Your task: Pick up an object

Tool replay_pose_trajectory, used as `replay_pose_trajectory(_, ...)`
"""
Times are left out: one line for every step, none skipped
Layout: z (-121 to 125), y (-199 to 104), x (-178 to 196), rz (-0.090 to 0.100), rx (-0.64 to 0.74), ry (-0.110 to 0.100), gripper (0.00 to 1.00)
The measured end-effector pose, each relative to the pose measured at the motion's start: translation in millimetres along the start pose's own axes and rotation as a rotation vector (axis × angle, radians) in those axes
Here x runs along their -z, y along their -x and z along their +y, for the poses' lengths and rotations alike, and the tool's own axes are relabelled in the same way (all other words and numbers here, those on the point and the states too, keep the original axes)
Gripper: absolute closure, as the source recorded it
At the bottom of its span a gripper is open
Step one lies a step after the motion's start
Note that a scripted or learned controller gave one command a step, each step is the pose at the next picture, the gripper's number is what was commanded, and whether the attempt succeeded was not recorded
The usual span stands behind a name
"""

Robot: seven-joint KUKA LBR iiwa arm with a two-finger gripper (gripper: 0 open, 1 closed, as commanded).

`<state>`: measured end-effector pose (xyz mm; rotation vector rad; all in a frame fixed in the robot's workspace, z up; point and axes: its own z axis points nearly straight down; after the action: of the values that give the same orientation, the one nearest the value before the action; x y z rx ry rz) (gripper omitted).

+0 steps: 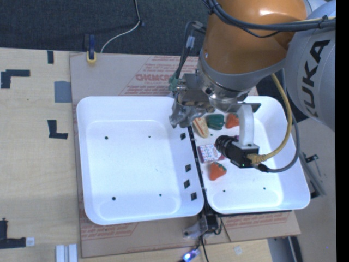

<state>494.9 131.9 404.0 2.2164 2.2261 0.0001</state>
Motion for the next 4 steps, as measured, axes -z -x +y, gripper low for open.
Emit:
replay_pose_trajectory(6,8,78,0.0,-0.003,0.004,1.0)
replay_pose_trajectory(-10,-47,132,0.0,0.002,0.001,1.0)
replay_pose_trajectory(64,-55,126,-0.004,-0.006,-0.005,1.0)
replay_pose_trajectory(22,-104,52,-0.005,0.002,-0.015,1.0)
